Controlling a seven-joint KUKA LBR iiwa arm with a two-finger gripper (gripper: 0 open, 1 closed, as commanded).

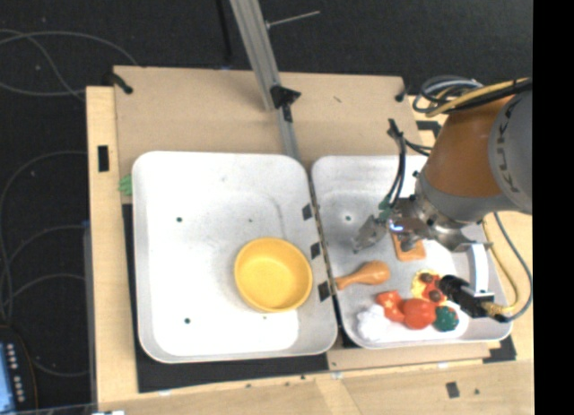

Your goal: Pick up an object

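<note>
My gripper (369, 234) hangs over the right bin (345, 180), above the bare white floor near the bin's middle, with my arm (466, 158) reaching in from the right side of the view. From this slanted look down I cannot tell whether the gripper is open or closed, and I cannot tell whether it touches the floor. The things I could pick up lie mostly along the near side of this bin. A tan club-shaped toy (366, 273) lies just below the gripper, apart from it, with its thin end pointing toward the wall between the bins. A small orange piece (411, 248) sits just to the gripper's right. In the near right corner there is a cluster packed close together: a red toy (414, 313), a green piece (446, 319) touching its right side, a yellow piece (421, 284) behind it, and a white lump (369, 322) to its left. The left bin (197, 189) holds a yellow bowl (272, 274), upright, close to the dividing wall and well apart from my gripper.
</note>
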